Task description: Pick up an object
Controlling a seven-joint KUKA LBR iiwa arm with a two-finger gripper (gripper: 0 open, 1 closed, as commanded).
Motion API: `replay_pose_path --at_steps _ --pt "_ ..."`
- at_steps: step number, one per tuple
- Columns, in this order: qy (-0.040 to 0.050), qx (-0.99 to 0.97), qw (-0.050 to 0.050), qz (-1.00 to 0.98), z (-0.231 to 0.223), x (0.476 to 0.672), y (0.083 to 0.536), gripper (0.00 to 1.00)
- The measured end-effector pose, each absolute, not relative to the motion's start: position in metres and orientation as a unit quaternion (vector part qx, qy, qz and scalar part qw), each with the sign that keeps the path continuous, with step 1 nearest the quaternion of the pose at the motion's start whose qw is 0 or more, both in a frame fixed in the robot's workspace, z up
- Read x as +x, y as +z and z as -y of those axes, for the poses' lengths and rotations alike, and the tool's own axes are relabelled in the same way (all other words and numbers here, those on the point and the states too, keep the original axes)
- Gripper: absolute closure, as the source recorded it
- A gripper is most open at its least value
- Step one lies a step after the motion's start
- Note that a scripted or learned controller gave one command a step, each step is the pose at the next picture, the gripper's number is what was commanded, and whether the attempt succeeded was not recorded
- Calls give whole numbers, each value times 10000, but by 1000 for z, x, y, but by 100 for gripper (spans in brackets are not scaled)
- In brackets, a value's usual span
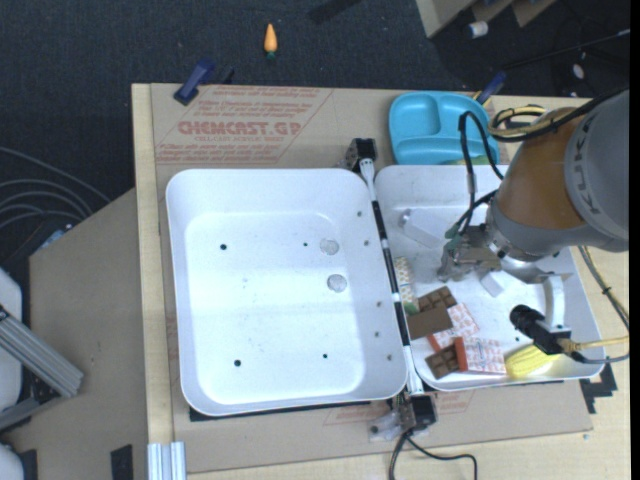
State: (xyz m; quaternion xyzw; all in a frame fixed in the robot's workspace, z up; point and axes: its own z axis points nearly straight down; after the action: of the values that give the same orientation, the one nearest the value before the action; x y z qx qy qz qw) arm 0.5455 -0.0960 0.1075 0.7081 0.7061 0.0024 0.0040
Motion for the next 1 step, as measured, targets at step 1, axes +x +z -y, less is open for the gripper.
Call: replay_pose_path --at_steps 1 --pt "23 7081 39 -7061 96 545 107 0"
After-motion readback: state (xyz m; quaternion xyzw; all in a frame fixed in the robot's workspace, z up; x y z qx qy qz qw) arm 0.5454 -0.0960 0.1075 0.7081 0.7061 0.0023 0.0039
